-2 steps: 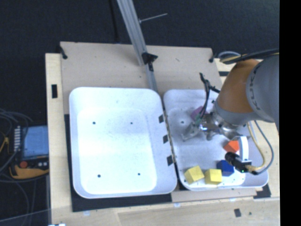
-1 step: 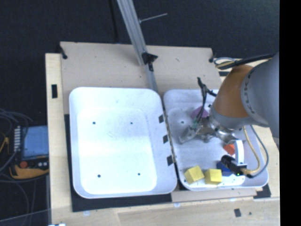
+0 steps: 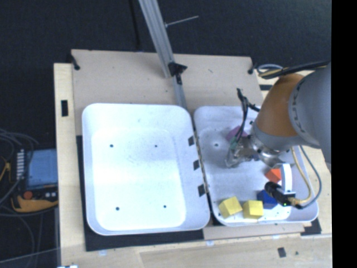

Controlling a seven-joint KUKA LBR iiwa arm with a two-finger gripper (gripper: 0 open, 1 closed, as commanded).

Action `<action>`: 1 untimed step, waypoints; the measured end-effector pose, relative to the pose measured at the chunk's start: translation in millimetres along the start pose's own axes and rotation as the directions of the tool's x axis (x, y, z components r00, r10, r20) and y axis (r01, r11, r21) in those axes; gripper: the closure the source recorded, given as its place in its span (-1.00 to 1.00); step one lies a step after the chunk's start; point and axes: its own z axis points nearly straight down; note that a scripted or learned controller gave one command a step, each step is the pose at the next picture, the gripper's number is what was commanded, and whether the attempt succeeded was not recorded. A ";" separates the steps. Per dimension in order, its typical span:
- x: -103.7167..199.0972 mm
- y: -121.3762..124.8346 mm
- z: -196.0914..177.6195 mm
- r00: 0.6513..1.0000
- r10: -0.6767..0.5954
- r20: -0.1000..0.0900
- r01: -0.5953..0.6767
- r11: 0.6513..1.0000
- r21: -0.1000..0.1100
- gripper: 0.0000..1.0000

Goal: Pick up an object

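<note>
Here the hand [image 3: 233, 156] hangs low — inside the right bin [image 3: 215, 121].

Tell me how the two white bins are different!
The right bin has toys in it: two yellow blocks, a blue thing and an orange thing. The left bin shows just its white floor with small dark dots. The arm reaches over the right bin, not the left bin. Both are shallow and white.
</note>
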 end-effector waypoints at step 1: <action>8.1 2.8 -58.4 1.000 -0.012 -0.001 0.012 1.000 -0.001 1.00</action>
